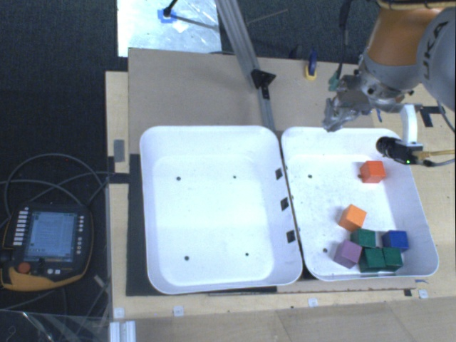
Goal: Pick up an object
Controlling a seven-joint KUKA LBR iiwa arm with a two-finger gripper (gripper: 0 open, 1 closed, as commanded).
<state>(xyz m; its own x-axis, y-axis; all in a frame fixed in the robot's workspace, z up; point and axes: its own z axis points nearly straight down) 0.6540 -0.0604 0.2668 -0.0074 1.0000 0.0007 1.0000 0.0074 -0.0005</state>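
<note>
The gripper (335, 122) hangs above the back rim of the right bin (426, 223), well apart from the blocks, prob. a start pose before any reach. I cannot tell if it is released or clenched; nothing is seen in it. The red-orange cube (371, 171) lies alone mid-bin, w/ no clear long axis, edges approx. square to the bin walls.

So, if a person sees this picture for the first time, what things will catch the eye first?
Probably the orange-banded arm at upper right, its gripper hanging over the far rim of the right bin. Next, the bright blocks in that bin: a red-orange block alone near the far side, and an orange block by a purple, green and blue cluster in the near corner.
</note>
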